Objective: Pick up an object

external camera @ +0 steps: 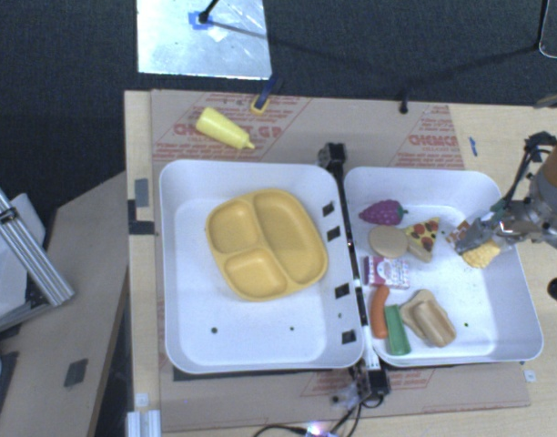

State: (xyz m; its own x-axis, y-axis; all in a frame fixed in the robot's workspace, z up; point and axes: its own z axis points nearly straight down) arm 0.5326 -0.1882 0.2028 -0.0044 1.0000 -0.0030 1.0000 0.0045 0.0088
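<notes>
Now my gripper low in right bin, fingers pinching yellow corn piece near right wall; approach from right, so nearest toy chosen; pizza slice just beside, untouched

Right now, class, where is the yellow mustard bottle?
The yellow mustard bottle lies on the cardboard behind the left bin, outside both bins, near the view's top left.

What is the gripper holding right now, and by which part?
It cannot be told. The gripper sits right above a yellow toy in the right bin, but no grasp is visible.
</notes>
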